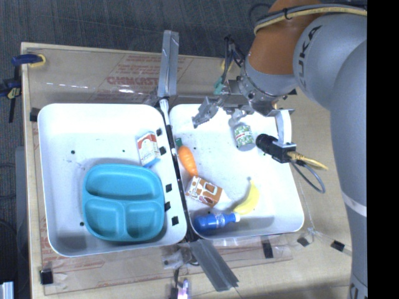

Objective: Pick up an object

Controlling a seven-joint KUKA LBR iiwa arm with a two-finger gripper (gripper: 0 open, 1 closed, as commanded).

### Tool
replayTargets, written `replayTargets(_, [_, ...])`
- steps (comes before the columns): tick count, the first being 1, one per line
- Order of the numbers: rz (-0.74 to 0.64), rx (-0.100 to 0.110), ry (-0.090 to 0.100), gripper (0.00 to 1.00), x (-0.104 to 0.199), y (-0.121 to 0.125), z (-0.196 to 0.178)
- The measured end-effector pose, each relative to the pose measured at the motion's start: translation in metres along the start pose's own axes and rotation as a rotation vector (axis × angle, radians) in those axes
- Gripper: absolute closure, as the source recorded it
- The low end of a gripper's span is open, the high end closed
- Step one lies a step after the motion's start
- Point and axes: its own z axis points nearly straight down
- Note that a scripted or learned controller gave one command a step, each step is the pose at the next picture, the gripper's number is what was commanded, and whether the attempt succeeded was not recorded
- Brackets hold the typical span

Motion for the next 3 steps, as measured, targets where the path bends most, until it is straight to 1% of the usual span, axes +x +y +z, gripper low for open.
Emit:
replayTargets(1, [-0.057, 0.0, 0.0, 0.0, -0.095, 0.004, 0.104])
replayTargets(2, [0.022, -0.002, 0.001, 0.0, -0.115, -0.006, 0.172])
replayTargets(3, [-0.136, -0.002, 0.002, 0.0, -0.1, -0.09, 0.091])
